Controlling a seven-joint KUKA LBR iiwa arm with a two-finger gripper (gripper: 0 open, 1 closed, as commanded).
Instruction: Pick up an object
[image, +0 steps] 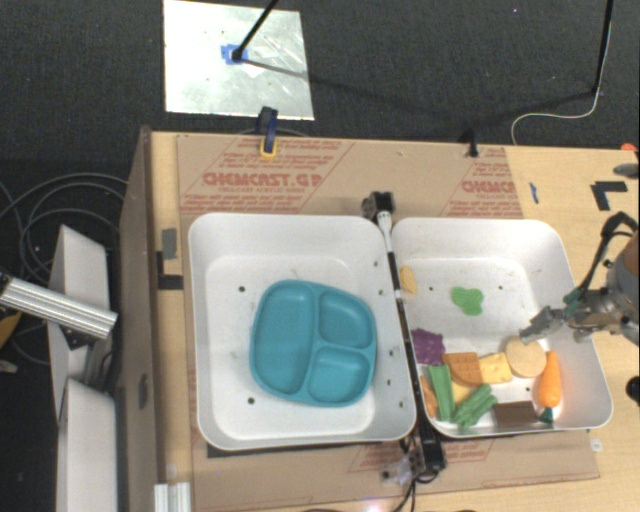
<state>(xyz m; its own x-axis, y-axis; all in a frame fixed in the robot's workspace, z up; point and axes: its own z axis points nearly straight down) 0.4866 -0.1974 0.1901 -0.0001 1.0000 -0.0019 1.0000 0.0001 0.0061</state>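
The right bin (500, 245) holds several toy foods. A green leaf (466, 298) lies near its middle. Along the front sit purple grapes (428, 345), an orange cracker (462, 367), a yellow cheese piece (495, 369), a round beige cookie (524, 357), an orange carrot (548, 378), green beans (470, 405) and a brown bar (515, 412). My gripper (543, 324) reaches in from the right edge and hovers just above and right of the cookie, close to the carrot's top. I see nothing held in it.
The left bin (230, 250) holds a teal divided plate (313, 342). A small tan piece (407, 280) lies by the divider between the bins. The back half of the right bin has open floor around the leaf.
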